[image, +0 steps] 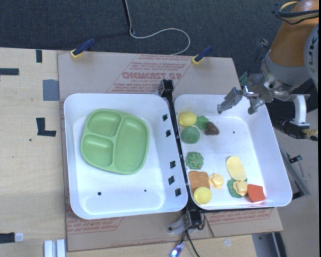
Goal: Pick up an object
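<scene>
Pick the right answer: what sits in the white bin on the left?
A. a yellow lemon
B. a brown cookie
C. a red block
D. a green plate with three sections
D: the light green plastic plate with three sections lies alone in the left shallow white bin, while the small toy foods, such as the red block, are all in the right shallow white bin.

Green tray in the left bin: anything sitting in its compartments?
Nothing shows in the three compartments of the green tray; their floors look bare. It lies alone in the left bin. What is under the tray is covered, so I cannot tell.
</scene>
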Tool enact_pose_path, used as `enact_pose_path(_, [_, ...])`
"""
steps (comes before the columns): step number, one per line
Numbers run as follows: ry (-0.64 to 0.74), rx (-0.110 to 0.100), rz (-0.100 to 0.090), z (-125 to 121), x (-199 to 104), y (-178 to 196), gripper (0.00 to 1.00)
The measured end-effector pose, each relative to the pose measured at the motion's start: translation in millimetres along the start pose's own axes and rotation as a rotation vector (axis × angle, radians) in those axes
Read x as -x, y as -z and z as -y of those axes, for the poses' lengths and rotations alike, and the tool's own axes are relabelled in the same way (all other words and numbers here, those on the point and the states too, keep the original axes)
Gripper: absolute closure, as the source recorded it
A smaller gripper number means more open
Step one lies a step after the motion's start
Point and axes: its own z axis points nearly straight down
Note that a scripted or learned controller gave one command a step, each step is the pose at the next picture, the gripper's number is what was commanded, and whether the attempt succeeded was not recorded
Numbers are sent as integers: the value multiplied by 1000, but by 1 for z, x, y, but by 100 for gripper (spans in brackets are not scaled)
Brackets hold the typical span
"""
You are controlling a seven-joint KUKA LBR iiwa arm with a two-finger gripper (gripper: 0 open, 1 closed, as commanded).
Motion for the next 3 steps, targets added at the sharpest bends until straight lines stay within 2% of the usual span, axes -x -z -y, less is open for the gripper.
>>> enact_pose_path(1, [8,6,-2,38,-83,74,0])
enact_pose_path(2, [2,0,-1,37,-79,79,100])
enact_pose_path(3, [7,2,-2,75,-142,102,100])
